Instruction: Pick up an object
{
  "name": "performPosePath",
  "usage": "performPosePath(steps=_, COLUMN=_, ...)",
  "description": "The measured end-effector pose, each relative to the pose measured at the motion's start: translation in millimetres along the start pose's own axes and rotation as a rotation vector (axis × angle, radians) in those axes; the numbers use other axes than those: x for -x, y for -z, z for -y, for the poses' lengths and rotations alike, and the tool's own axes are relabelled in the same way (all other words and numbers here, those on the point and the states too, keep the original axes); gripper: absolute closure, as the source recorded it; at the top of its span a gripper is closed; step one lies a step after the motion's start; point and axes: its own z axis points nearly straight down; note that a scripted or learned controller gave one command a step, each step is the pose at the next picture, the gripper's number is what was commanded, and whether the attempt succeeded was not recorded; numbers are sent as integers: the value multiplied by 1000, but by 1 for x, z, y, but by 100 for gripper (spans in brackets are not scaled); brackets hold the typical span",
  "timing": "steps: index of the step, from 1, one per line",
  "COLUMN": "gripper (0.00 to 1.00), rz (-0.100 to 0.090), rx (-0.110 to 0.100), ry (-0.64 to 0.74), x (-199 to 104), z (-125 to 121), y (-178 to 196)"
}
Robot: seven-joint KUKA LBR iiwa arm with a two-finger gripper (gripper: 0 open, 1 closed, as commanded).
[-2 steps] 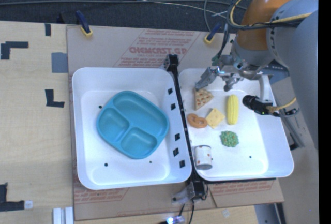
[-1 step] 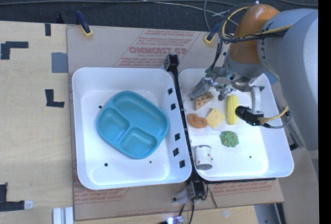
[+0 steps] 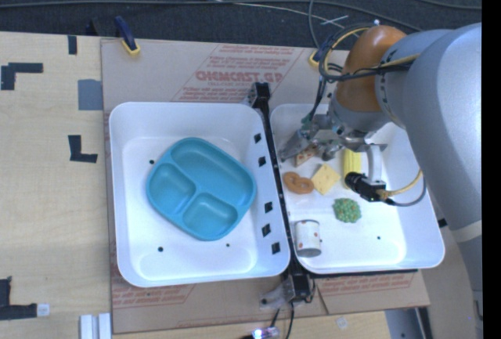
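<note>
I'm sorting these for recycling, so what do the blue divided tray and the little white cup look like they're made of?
The blue divided tray looks like molded plastic: even colour, soft sheen, rounded compartment walls. The white cup, lying on its side in the right bin, looks like smooth plastic or glazed ceramic; the view is too small to tell which.

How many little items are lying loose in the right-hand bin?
4 at least: an orange-brown piece by the divider, a yellow wedge beside it, a green lump nearer the middle, a small white cup in front. The arm may hide more.
</note>
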Motion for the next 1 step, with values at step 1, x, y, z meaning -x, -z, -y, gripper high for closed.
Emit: performPosePath(steps=1, gripper=100, rz=0, rx=2, ry=0, x=0, z=-1, y=13)
